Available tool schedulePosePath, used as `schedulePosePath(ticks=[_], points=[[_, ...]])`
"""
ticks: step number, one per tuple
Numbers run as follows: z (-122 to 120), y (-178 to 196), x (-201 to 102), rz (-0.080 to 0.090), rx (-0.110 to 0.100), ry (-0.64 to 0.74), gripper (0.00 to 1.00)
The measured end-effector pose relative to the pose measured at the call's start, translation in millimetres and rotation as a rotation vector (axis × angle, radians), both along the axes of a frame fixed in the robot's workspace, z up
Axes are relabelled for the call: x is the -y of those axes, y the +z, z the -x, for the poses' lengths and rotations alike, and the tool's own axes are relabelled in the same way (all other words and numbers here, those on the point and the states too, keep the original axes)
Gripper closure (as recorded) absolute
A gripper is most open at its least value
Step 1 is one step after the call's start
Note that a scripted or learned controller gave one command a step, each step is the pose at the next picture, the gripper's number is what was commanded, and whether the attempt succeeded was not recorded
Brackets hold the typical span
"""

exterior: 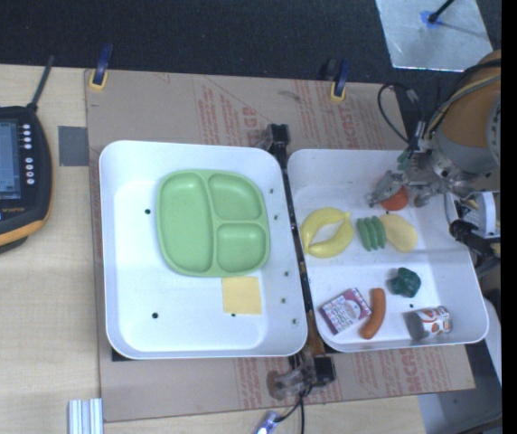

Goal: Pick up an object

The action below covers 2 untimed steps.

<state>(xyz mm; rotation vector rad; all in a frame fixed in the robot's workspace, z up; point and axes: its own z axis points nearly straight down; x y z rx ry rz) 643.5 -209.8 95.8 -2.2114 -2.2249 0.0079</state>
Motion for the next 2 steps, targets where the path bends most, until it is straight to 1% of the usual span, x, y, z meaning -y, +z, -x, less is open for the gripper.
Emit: schedulePosePath(ticks=[1, 2], points=[[3, 6, -9, -0.002, 0.0, -0.001, 0.0], [33, 4, -39, 0.001, 0.002, 0.001, 0.0]])
